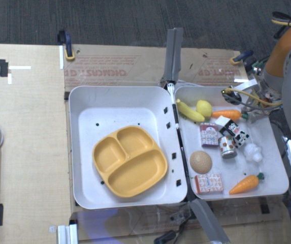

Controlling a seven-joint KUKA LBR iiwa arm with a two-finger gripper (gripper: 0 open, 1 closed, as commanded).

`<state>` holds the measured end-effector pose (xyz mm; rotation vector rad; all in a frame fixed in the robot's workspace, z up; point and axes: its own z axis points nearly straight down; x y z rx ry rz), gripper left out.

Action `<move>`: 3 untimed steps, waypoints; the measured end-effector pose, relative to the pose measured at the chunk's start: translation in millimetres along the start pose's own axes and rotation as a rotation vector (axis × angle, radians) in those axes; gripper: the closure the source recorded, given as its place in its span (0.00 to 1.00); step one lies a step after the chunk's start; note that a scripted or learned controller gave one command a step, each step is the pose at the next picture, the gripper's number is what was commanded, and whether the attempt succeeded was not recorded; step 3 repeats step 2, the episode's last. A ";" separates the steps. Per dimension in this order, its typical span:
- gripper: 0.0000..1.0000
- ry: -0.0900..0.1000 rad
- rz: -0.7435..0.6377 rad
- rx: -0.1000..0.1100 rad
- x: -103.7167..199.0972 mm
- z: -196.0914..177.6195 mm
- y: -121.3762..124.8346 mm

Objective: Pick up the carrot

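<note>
Under me, a pale wood bench (23, 151) spreads left, black and white tape marks (3, 67) near its far corner. Beyond it, dark grey carpet (109, 9) runs across the top. Cardboard (125, 67) lies behind the bins.

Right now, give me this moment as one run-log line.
task: pick carrot | gripper: over right bin's far edge, fingers unclear | carrot: near corner of right bin, untouched | second carrot: by gripper | status: not picked

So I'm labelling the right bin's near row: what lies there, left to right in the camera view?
Small red and white box → carrot, lying with its green top toward the right.
</note>
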<state>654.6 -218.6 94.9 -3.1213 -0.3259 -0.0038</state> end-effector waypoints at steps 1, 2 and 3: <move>1.00 -0.001 -0.002 0.001 0.2 -9.2 -0.4; 1.00 -0.005 0.006 0.000 -19.8 3.6 -46.3; 1.00 -0.005 0.006 0.000 -19.8 3.6 -46.3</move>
